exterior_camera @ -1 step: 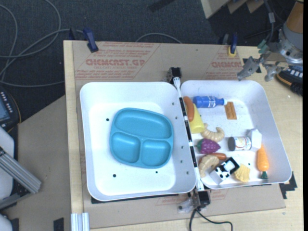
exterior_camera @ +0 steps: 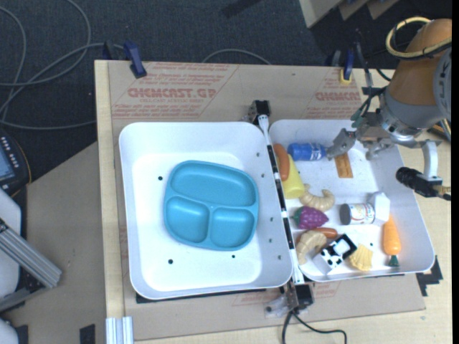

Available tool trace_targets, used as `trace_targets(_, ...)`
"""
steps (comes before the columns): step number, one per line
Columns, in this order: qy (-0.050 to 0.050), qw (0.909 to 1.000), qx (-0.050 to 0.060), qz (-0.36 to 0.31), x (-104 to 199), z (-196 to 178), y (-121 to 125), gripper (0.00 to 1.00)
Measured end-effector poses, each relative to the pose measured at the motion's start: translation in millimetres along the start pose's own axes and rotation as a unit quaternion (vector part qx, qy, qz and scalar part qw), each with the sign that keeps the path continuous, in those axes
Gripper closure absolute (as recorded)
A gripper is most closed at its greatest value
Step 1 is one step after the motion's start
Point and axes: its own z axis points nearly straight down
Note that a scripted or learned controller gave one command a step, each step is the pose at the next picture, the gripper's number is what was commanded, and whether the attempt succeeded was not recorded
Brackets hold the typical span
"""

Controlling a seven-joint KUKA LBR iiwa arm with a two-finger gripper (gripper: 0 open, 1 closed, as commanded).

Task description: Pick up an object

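Note:
My gripper (exterior_camera: 356, 147) hangs over the back of the right bin (exterior_camera: 414, 213), with its two fingers spread open and nothing between them. Just in front of it a small brown stick (exterior_camera: 344, 166) lies on the bin floor. A blue bottle (exterior_camera: 307, 151) lies to the left of the gripper's left finger (exterior_camera: 340, 144). Further forward are a yellow piece (exterior_camera: 294, 184), purple grapes (exterior_camera: 310, 217), a small can (exterior_camera: 358, 213), an orange carrot (exterior_camera: 391, 236) and a black-and-white block (exterior_camera: 337, 251).
The left bin (exterior_camera: 140, 192) holds a blue divided plate (exterior_camera: 211, 205). An orange sausage (exterior_camera: 284, 164) lies along the right bin's left wall. A black part of the arm (exterior_camera: 418, 180) sticks out over the bin's right rim. Cardboard covers the bench around both bins.

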Motion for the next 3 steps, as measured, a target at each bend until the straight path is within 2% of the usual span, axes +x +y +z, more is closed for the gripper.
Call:
trace_targets(1, -0.001, 1.0000, -0.001, 0.002, -26.3, 67.0, -60.0, 0.00)
trace_targets(2, -0.002, 1.0000, -0.008, -0.005, 49.5, 61.5, -7.5, 0.00)
trace_targets(3, -0.001, 1.0000, -0.002, 0.002, 50.7, 63.5, -109.1, 0.00)
